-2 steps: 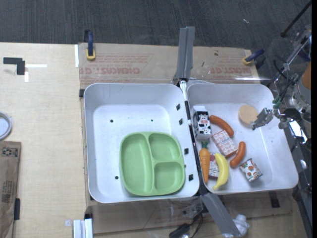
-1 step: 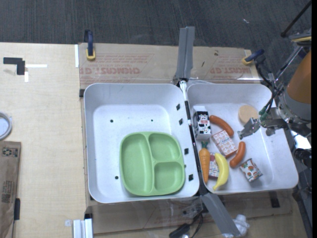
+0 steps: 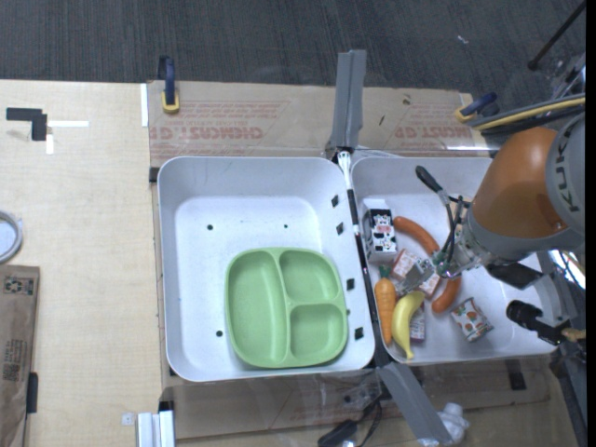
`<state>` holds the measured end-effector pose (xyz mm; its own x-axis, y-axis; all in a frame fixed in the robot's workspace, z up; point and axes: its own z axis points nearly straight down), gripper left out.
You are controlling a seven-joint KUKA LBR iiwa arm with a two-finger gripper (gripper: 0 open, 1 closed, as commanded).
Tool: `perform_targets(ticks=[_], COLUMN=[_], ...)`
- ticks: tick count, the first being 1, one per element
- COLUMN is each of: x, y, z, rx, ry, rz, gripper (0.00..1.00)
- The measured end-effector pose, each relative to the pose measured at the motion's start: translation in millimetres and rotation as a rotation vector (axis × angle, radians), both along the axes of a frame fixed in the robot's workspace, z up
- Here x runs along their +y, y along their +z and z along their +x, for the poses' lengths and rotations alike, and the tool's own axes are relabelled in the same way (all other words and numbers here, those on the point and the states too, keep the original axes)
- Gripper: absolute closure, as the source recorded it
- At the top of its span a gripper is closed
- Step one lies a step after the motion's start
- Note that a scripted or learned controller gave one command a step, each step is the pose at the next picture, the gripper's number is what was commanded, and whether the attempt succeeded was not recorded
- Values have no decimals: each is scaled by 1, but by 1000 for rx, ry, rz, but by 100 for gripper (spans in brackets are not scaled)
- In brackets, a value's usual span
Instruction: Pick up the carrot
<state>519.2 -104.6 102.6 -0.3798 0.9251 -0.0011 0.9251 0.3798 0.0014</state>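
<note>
The tapered orange carrot (image 3: pixel 385 309) lies against the right white plastic bin's (image 3: pixel 494 347) left wall, touching a curved yellow banana (image 3: pixel 404 322). The gripper (image 3: pixel 443 266) hovers nearby; cannot tell its state.

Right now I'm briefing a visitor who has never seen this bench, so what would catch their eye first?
Probably the green divided plate in the left bin, the largest patch of colour. Next, the arm's orange band over the right bin, where the carrot lies by the left wall beside a banana amid other small items, with the claw above them.
</note>
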Motion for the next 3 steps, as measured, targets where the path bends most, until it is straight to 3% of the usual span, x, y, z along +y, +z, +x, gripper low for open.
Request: perform_targets(ticks=[1,2,3], x=[-16,-12,-35], y=[54,-1,-10], z=[35,80,105], rx=[2,-12,1], ry=[-16,-111,-345], rz=[0,-5,-1], gripper=[0,0,0])
